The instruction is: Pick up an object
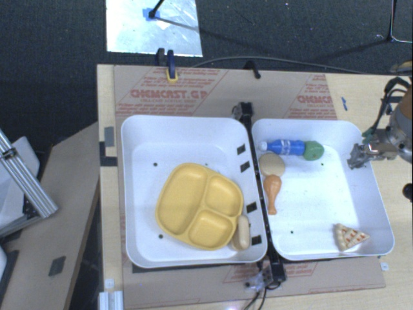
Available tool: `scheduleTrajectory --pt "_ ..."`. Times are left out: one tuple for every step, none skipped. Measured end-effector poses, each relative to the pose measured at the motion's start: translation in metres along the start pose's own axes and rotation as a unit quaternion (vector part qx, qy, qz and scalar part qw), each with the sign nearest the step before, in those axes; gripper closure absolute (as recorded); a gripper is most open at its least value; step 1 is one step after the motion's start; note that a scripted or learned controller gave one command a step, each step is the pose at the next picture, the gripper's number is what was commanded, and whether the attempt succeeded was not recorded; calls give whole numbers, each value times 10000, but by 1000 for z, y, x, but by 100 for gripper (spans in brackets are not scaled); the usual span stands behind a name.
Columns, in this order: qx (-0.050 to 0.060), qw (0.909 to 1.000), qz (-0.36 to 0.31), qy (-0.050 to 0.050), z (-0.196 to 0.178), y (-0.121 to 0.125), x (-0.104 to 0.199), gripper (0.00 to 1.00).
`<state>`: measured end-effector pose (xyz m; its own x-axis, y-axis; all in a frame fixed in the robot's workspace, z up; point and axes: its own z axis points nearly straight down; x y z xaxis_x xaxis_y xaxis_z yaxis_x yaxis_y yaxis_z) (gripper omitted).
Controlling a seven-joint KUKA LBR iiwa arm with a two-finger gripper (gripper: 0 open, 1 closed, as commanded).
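Tool [359, 155] over right bin [368, 192] rim, cardboard-topped bench [193, 92].

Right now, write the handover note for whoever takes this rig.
Gripper: at the right bin's right rim, over the upper part; it holds nothing visible.
Right bin: blue bottle with green cap along the top wall, drumstick toy by the divider, pizza slice in the lower right corner.
Left bin: yellow divided tray, a beige roll at its lower right edge.
Done: nothing picked yet.
Left: choose an object, descend, grasp, lift. The bottle looks nearest.
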<state>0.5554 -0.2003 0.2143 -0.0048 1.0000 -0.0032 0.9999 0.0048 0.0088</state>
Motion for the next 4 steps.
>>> scheduleTrajectory --pt "27 10000 1 10 -8 1 0 100" --pt "28 10000 -24 22 -19 -3 53 100" --pt "38 10000 -24 26 -8 -10 110 100" --pt "40 10000 -25 26 -17 -22 165 100"
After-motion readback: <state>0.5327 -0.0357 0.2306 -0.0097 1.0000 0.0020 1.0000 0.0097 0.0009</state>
